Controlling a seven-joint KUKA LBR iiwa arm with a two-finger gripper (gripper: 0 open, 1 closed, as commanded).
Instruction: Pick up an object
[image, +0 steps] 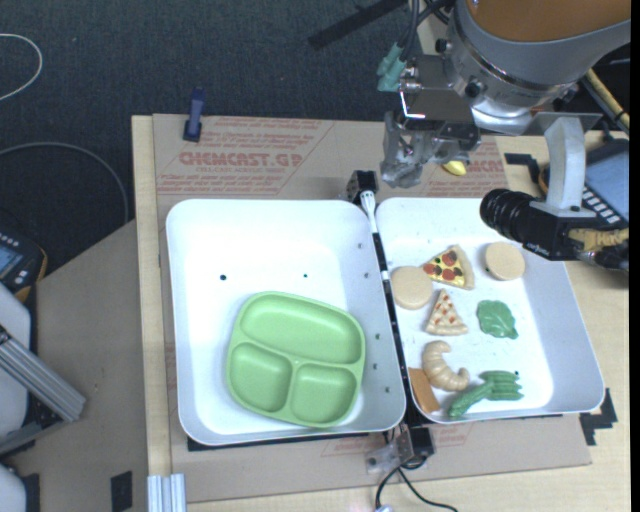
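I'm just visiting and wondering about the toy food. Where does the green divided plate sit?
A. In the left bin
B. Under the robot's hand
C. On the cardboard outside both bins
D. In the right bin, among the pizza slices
A: the green divided plate lies alone in the left bin, while the pizza slices and other toy food lie in the right bin.

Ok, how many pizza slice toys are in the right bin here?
2. One triangular pepperoni pizza slice toy lies near the middle of the right white bin; a second paler pizza slice toy lies just below it. None seems hidden.
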